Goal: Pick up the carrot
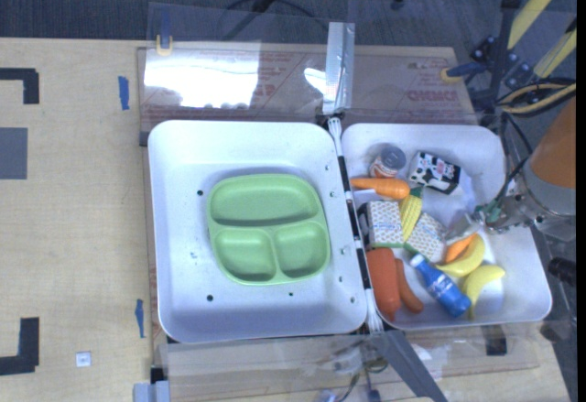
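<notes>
The gripper (487, 215) hung over the right bin (485, 146), jaw state impossible to tell; the carrot (380, 187) lay apart near the bin's left wall.

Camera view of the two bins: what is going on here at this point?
A robot arm reaches in from the right over the right bin, which holds a heap of toy food. Its claw sits low at the bin's right side, near a banana. The carrot lies apart from it, near the bin's left wall, ungrasped. The left bin holds a green divided plate.
</notes>
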Controlling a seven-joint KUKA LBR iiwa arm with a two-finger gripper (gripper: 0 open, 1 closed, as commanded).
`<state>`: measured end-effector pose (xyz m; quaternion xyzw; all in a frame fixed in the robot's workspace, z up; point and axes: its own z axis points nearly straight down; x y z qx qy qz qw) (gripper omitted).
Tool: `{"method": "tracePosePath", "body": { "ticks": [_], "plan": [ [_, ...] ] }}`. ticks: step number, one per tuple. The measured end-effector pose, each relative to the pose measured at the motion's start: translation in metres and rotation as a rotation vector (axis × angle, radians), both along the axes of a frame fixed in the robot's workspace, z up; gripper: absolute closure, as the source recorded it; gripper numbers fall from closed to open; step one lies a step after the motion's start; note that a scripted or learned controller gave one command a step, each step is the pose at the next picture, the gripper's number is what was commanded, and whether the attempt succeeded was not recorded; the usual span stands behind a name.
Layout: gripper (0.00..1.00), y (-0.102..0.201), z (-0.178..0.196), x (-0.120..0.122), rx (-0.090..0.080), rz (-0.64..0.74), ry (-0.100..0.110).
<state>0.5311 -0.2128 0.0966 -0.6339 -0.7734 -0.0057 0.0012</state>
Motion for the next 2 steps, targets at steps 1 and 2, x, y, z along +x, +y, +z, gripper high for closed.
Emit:
{"method": "tracePosePath", "body": {
  "ticks": [1, 2],
  "plan": [
    [0.00, 0.024, 0.054, -0.029, -0.009, 0.018, 0.006],
    [0.00, 0.028, 0.046, 0.019, -0.011, -0.015, 0.003]
  ]
}}
